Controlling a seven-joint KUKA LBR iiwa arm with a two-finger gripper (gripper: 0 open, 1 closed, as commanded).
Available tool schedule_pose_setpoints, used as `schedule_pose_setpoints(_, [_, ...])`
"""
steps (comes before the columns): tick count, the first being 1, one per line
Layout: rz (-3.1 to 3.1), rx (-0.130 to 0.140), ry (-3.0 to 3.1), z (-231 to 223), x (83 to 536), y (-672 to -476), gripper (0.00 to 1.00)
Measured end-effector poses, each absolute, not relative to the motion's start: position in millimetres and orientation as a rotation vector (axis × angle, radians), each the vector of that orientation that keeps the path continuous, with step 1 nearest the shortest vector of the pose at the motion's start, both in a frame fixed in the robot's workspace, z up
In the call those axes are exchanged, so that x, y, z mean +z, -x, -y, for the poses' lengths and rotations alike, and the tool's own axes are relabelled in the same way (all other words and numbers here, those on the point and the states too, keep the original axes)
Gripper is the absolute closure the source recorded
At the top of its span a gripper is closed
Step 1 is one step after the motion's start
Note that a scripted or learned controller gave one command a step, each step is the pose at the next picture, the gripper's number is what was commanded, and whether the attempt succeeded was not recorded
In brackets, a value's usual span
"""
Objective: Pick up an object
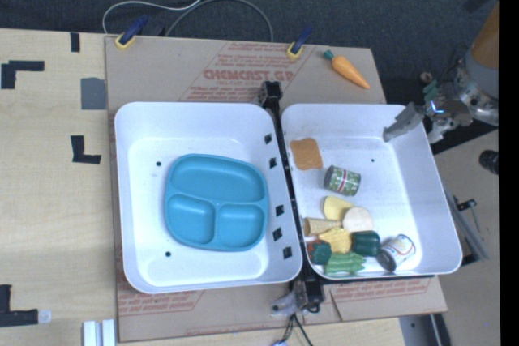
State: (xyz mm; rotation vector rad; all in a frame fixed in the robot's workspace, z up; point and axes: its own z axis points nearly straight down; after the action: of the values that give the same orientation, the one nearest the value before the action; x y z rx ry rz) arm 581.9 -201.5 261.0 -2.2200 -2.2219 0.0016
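The two-finger gripper (403,126) hangs over the upper right rim of the right-hand shallow white bin (422,174); whether its jaws are apart or together, I cannot tell. Nothing is visibly held. The small green-labelled can (342,180) lies mid-bin, well apart.

glossy plastic tray (216,201), matt cardboard sheet (235,77)

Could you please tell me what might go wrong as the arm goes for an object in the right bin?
Most items crowd the right bin's near corner, so the gripper may nudge neighbours or close on two. The small can lies on its side and could roll away. The silver can sits against the wall, leaving little clearance.
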Motion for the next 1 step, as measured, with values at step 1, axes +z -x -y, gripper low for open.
schedule_pose_setpoints(1, [2.224,0.006,2.205,115.8,100.1,-619.4,0.00])
